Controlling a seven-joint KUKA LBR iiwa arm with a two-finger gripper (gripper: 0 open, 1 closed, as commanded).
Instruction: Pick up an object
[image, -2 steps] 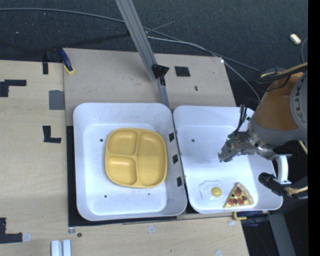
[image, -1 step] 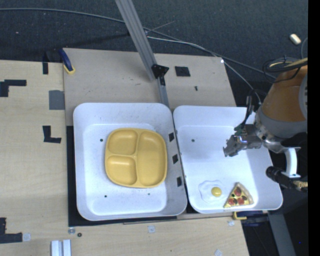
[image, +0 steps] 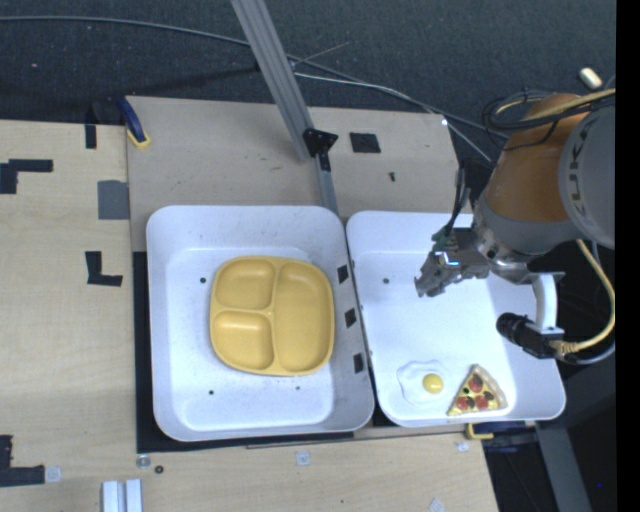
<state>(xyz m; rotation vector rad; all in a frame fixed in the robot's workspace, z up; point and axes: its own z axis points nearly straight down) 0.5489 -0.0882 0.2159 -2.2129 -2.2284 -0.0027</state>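
A toy fried egg (image: 424, 381) and a toy pizza slice (image: 477, 391) lie side by side at the near edge of the right bin (image: 392, 250). A yellow divided plate (image: 271, 314) rests in the middle of the left bin (image: 180, 300). My gripper (image: 436, 276) hangs over the middle of the right bin, well behind the egg and the pizza slice. Nothing shows between its dark fingers, and the slanted view hides how far apart they stand.
The grey arm with its orange band (image: 540, 170) reaches in from the right over the right bin's far corner. A black cable connector (image: 528, 335) sits by the bin's right rim. A grey metal post (image: 285, 85) rises behind the bins.
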